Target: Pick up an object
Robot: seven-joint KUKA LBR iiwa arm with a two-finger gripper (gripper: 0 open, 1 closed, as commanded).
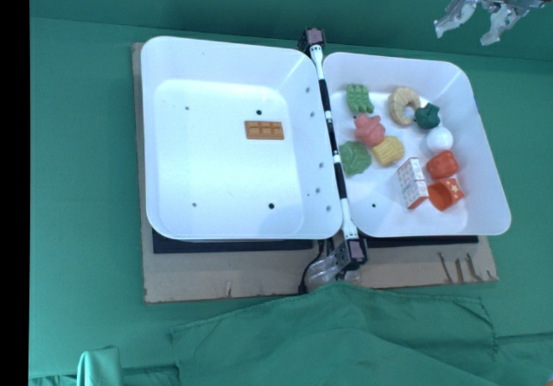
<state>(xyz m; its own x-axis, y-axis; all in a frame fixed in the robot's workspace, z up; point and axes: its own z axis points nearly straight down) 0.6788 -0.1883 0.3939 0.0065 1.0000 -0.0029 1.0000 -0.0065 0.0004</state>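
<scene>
My gripper hangs high at the top right, above and beyond the far rim of the right bin. Its two fingers are spread apart with nothing between them. In the right bin lie several small toys: a dark green piece, a yellow ring, a dark green lump, a pink piece, a white ball, a yellow corn-like piece, a light green leaf piece, a red-and-white box and two orange pieces. An orange waffle-like block lies alone in the left bin.
Both bins rest on a cardboard sheet over green cloth. A black-and-white divider bar runs between the bins, with a clamp at its near end. Folded green cloth lies in front.
</scene>
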